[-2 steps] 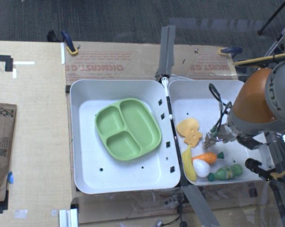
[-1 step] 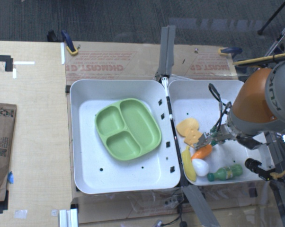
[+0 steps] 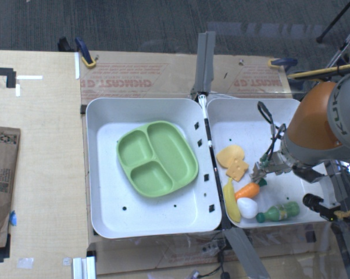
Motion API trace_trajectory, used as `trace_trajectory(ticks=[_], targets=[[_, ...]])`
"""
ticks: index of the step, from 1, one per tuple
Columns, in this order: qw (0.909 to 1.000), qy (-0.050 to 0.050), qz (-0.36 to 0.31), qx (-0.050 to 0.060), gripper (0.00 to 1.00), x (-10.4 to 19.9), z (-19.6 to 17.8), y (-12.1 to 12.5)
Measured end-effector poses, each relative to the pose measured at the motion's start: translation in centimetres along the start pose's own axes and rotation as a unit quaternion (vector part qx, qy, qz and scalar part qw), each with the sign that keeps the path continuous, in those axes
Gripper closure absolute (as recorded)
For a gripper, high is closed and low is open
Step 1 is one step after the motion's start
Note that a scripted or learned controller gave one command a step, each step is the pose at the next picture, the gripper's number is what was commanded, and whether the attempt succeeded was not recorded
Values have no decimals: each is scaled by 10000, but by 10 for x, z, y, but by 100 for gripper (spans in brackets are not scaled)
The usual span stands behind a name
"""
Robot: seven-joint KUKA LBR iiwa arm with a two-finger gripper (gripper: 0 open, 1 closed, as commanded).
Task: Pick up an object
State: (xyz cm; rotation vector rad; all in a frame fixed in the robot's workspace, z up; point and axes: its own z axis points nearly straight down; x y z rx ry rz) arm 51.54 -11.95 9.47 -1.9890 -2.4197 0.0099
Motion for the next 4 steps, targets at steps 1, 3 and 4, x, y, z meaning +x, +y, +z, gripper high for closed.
trace_trajectory(ticks=[1,3,4], targets=[[10000,1,1,0,0,0,0,0],[10000,13,0,31,0,-1,-5,-1],[10000,26,-2,62,100,-2,-11,-1]])
